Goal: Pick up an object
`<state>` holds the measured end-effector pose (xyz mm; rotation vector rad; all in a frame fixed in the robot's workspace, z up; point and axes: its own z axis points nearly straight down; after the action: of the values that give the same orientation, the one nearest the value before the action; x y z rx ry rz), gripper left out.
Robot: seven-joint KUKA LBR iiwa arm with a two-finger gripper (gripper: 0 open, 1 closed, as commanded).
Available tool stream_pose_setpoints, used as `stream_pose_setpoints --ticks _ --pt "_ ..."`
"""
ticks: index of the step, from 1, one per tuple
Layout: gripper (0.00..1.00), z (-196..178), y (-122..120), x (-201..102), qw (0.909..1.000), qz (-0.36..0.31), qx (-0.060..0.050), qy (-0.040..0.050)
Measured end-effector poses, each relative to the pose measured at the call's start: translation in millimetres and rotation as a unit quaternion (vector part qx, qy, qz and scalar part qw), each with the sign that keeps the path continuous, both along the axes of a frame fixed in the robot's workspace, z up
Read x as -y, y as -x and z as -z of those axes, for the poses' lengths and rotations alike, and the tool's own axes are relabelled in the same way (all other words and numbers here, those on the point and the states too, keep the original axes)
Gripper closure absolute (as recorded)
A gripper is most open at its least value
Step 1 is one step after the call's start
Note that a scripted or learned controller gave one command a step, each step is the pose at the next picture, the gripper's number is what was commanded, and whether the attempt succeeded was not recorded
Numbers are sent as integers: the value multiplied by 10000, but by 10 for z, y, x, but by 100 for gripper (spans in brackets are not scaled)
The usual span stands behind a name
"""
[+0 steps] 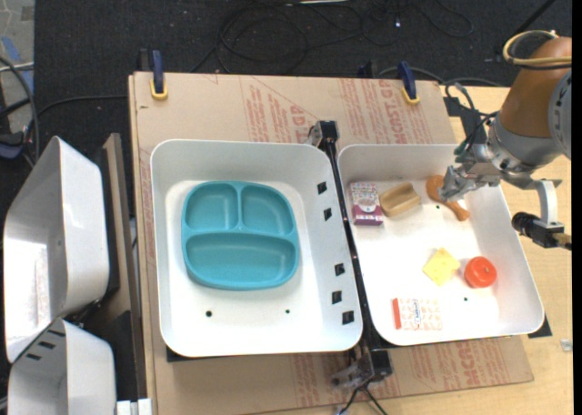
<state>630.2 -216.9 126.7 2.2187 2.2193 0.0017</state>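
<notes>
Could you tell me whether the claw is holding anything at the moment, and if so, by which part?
It cannot be told. The claw sits low over an orange object at the back of the right bin, but no grip shows.

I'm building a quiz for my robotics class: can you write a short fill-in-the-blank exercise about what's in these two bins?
1. The blue divided plate lies in the ____ bin.
2. The gripper hangs over the far end of the ____ bin.
3. The round orange cap sits just right of the ____ block.
4. The small purple carton lies just ____ of the tan bread piece.

Missing words: left; right; yellow; left
</notes>
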Motion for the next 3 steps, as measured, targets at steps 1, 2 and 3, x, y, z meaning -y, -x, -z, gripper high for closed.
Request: stream_pose_setpoints --ticks 1,2,3 --pt "100 -435 21 16 10000 7 8 1" --pt "100 -1064 8 -40 10000 -17 17 3" --pt "100 -1075 1 -42 10000 -13 -3 -2"
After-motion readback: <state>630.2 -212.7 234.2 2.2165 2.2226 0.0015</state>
